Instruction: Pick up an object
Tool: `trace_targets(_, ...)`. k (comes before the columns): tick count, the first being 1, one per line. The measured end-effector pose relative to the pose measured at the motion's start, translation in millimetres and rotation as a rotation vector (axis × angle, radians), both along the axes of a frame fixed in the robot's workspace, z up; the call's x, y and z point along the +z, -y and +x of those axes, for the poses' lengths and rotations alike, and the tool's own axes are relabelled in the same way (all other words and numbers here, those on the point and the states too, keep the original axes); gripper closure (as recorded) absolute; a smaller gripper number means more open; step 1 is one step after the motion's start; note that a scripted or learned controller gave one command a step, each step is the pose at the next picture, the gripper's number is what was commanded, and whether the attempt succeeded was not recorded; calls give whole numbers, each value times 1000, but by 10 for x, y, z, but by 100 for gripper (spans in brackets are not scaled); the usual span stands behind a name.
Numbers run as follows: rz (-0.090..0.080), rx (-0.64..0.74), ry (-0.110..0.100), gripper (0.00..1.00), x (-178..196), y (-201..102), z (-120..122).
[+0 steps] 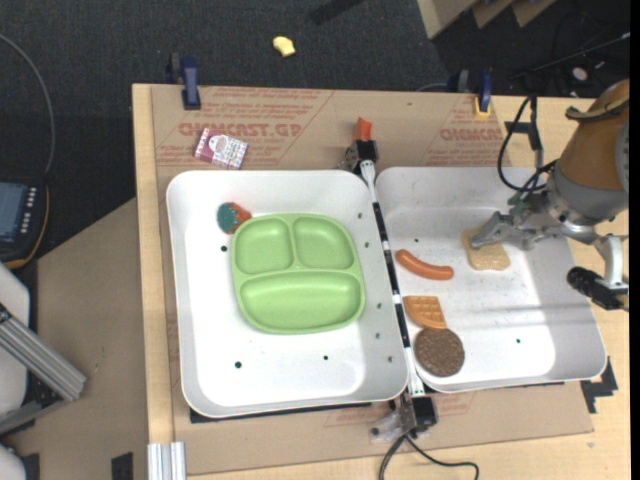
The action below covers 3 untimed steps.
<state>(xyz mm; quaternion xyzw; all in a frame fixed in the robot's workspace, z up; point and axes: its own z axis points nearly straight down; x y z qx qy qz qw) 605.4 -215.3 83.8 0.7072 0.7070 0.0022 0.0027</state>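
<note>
The right bin (520, 368) holds a pale slice of bread (489, 256), a red-orange sausage (424, 265), a square waffle (424, 312) and a round brown patty (439, 352). My gripper (503, 230) reaches in from the right and sits low at the upper edge of the bread slice, touching or nearly touching it. The grey wrist and orange band hide the parts behind it. In the left bin (200, 348) a green divided plate (297, 272) lies flat, with a small red and green object (234, 216) at its upper left.
A divider rail (385, 268) runs between the two bins. A pink patterned card (220, 147) lies on the bench behind the left bin. Clamps stand at the back edge (187, 78). Cables hang by the arm (523, 138).
</note>
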Motion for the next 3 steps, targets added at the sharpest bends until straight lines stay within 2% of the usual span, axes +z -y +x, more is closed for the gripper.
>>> trace_targets(1, 0, 5, -1, 0, 38, -700, 13)
trace_targets(2, 0, 1, 0, 0, 43, -1224, -325)
trace_targets(3, -1, -2, 3, 0, 44, -1231, -427)
